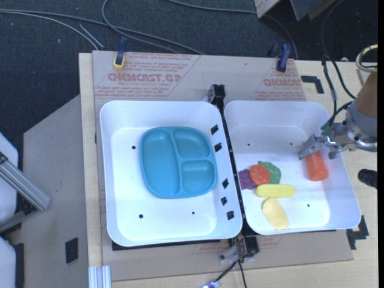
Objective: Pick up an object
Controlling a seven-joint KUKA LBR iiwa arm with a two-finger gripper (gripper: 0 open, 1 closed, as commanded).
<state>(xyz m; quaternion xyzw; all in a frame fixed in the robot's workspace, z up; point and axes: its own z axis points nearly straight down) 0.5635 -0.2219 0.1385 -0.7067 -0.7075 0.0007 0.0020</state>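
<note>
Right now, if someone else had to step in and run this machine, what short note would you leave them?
Hand: low over the right bin, near its right side, just above the orange cylinder. Whether it grips anything cannot be told from this view.
Things: the orange cylinder lies in the right bin. Left of it sits a cluster: a purple piece, an orange-red round piece, a green piece, a yellow corn cob and a pale yellow piece.
The left bin holds a blue divided plate.
Done: nothing visibly lifted.
Left: grasp one object and raise it.
</note>
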